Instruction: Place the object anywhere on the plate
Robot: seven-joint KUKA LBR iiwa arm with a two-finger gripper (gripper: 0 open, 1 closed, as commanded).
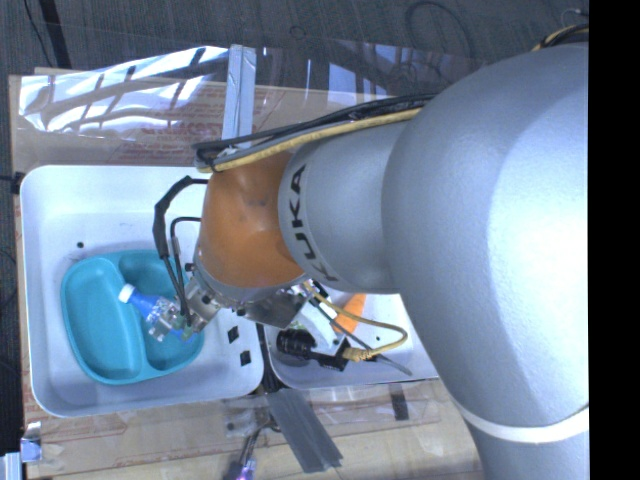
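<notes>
1. Sitting on a wooden bench [120, 138] over dark floor are two white bins; the left bin [45, 268] is carrying a two-section turquoise plate [100, 323].
2. Blocking much of the right bin [400, 363] is the big grey arm [450, 228]; an orange object [351, 314] is peeking out under it.
3. Showing sideways on the arm are the letters "UKA".
4. The gripper [165, 318] is hanging over the plate, apparently pinching a clear bottle with a blue label [145, 306].

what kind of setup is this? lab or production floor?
Most likely a robotics lab bench. A KUKA arm reaches over shallow white bins on a wooden bench, its hand above a blue divided plate, with loose cables and clear plastic sheeting behind.
</notes>
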